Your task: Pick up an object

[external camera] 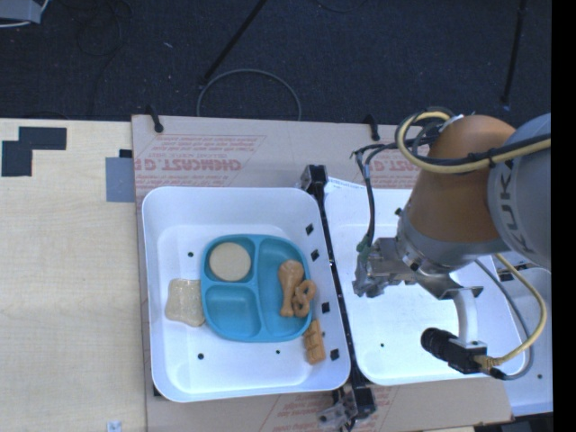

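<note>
A blue divided plate (232, 313) lies in the left bin (175, 210). A round pale cookie (229, 261) rests in its upper left compartment, and twisted brown pretzel pieces (295, 288) fill its right compartment. A pale bread piece (185, 301) lies on the bin floor to the plate's left. A small brown piece (313, 342) sits just off the plate's lower right corner. My gripper (367, 277) hangs over the left part of the right bin (396, 372), close to the divider, with nothing visibly in it. The arm's orange band hides much of that bin.
A black divider rail (328, 277) runs between the two bins. Cardboard (198, 156) lies under the bins. The wooden bench top (63, 268) stretches to the left, and cables lie on the dark floor behind.
</note>
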Motion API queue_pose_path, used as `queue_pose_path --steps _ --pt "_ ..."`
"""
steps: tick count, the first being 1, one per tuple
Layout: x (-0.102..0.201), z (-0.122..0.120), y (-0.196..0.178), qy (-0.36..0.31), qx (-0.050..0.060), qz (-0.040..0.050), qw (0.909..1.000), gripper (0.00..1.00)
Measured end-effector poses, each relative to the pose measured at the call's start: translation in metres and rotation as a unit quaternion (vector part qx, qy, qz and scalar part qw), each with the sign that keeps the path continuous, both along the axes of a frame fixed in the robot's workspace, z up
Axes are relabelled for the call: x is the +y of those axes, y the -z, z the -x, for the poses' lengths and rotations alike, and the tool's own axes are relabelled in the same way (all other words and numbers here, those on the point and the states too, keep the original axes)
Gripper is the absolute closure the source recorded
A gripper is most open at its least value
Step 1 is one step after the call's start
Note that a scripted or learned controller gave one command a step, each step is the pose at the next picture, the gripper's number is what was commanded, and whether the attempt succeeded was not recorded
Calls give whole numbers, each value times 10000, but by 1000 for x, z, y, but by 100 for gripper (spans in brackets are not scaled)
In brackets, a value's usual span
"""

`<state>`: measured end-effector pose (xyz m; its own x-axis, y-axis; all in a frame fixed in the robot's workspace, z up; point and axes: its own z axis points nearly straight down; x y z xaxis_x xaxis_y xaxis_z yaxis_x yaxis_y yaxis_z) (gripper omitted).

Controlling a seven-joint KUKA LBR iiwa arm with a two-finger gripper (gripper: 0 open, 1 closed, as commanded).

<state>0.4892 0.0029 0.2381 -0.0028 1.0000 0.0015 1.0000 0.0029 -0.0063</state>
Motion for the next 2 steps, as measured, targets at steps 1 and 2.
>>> queue_pose_path --steps 1,2 --pt "48 0 -4 -5 -9 2 10000 100" --pt "98 4 -2 -8 -6 1 10000 100"
